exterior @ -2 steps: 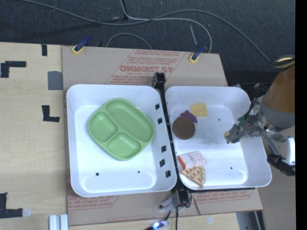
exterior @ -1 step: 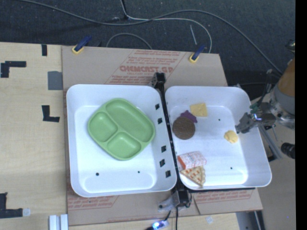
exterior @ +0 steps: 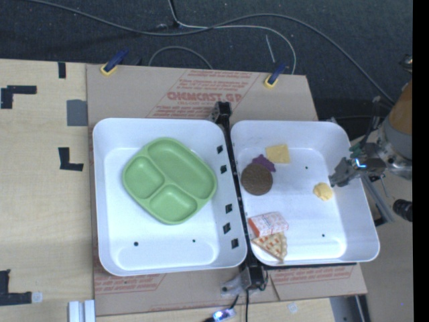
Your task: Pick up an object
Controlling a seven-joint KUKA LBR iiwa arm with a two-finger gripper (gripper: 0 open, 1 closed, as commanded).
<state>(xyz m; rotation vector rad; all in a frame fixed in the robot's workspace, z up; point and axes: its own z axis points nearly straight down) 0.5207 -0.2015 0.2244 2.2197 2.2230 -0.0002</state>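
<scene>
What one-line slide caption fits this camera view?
Gripper poised at the right bin's edge beside a small yellow chunk; green divided plate left.

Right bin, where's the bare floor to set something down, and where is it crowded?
In the right bin, bare floor runs between the yellow block and the far right wall, and along the near side right of the waffle slice. It is crowded by the divider: brown cookie, purple piece, red-and-white packet. The claw hovers beside the small yellow piece.

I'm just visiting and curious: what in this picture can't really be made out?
- Gripper: too small and dark in the camera view to read its fingers.
- Arm: cut off by the right edge.
- Purple piece: partly hidden behind the brown round object; too small to identify.
</scene>
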